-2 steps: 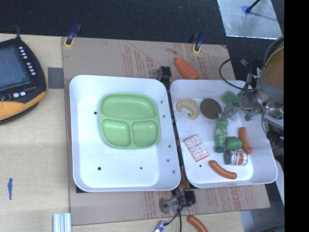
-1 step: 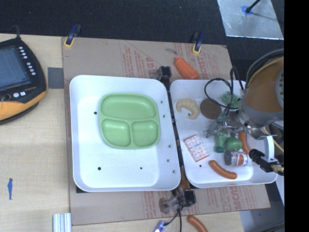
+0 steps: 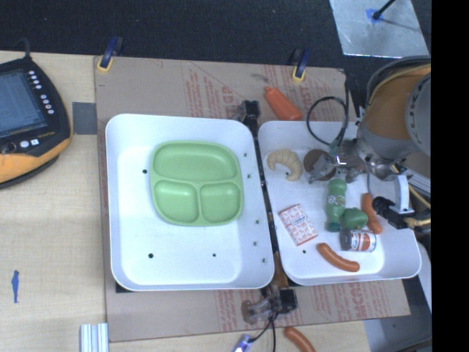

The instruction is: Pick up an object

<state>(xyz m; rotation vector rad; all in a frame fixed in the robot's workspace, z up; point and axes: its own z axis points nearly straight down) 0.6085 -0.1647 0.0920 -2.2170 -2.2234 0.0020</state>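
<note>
1. Hand (image 3: 333,169) low over the right bin (image 3: 293,266), beside the croissant (image 3: 286,162); open or closed, cannot tell.
2. Green bottle (image 3: 336,202), sausage (image 3: 338,257), small can (image 3: 360,241) and patterned card (image 3: 297,222) lying in that bin.
3. Green divided plate (image 3: 196,182) in the left bin (image 3: 132,266).

Robot lab, teach pendant (image 3: 29,119) (clamped cardboard (image 3: 198,86))

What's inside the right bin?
In the right bin: croissant, green bottle, red-patterned packet, sausage, small can, green lump. The gripper and arm cover the bin's far right corner.
</note>
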